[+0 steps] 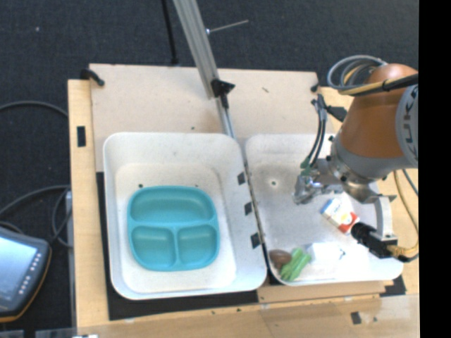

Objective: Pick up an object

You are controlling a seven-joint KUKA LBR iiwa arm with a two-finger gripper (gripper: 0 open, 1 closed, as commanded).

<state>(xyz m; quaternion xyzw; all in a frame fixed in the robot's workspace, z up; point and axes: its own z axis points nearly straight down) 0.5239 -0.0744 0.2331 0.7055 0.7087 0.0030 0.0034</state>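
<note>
camera view: end effector [304, 191] over right bin [282, 153] mid, finger state can't tell. green obj [297, 264] + brown obj [280, 257] at near rim, red/white pkg [339, 215] beside arm. far-left part of bin open. teal tray [173, 227] in left bin [116, 189].

I see a green object [299, 263] and a brown one [280, 257] touching at the right bin's near edge. A red-and-white item [340, 215] lies beyond them.
</note>
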